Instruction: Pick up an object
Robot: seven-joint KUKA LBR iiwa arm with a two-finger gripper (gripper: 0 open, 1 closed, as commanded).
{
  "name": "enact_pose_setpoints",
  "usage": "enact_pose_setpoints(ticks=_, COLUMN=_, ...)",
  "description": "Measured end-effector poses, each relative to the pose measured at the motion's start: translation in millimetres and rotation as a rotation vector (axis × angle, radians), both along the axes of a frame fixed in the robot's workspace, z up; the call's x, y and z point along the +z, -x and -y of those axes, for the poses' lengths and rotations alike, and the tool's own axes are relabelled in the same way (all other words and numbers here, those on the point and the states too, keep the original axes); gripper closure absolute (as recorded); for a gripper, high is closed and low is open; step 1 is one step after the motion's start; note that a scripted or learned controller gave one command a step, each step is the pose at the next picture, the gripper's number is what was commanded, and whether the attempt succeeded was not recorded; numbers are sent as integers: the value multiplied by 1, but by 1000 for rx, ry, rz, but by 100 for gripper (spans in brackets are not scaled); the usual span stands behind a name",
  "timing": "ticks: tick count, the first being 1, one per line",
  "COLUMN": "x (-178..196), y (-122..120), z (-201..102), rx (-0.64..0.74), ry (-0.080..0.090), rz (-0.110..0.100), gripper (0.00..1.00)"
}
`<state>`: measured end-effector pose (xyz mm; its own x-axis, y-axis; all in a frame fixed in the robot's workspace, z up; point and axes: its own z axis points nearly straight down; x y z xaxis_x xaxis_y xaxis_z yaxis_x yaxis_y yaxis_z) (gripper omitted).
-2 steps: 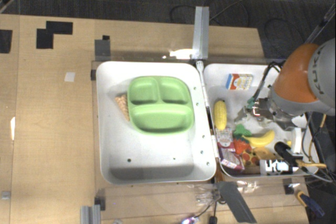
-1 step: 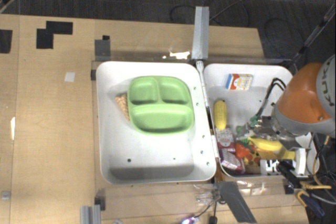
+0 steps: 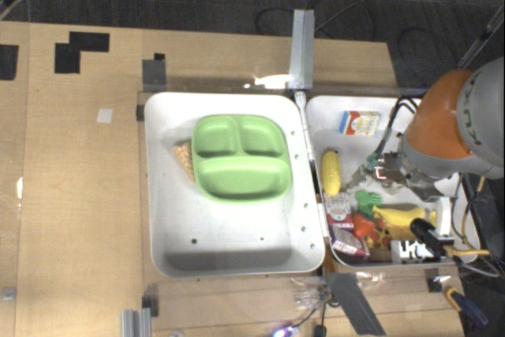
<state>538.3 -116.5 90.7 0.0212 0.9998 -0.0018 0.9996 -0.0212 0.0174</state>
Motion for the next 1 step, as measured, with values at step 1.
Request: enact_pose_setpoints(ticks=1, x=1, y=43, z=-13, rx=-15, ry=3, rz=9, gripper=0)
